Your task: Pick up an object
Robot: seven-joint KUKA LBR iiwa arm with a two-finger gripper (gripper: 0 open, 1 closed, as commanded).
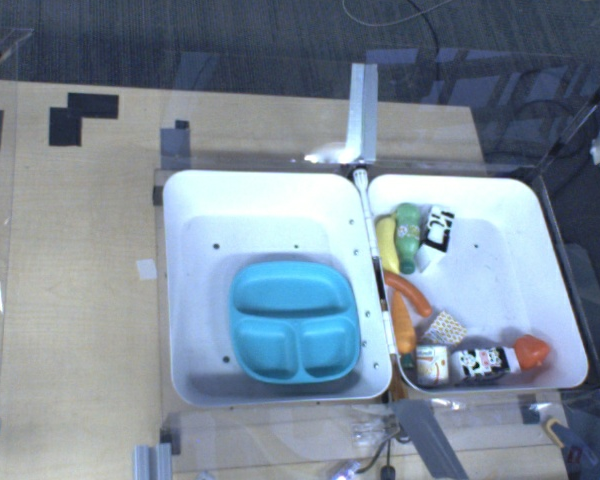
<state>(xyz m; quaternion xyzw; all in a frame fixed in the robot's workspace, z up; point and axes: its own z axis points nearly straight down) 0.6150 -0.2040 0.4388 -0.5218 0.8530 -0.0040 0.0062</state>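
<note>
From above, the pale wood-grain desk (70, 298) bears two glossy white bins. The left bin (195, 238) holds a smooth blue three-compartment tray (294, 320). The right bin (505, 223) holds a yellow banana (385, 243), a green bottle (408, 236), a black-and-white carton (438, 230) with unreadable print, and an orange-capped bottle (500, 358).

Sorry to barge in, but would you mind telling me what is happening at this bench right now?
Nothing is being handled at this moment. The left bin holds a blue divided tray. The right bin has small items along its left wall and front edge: a green bottle, a yellow piece, an orange carrot-like piece and a black-and-white bottle. No pick has started.
</note>
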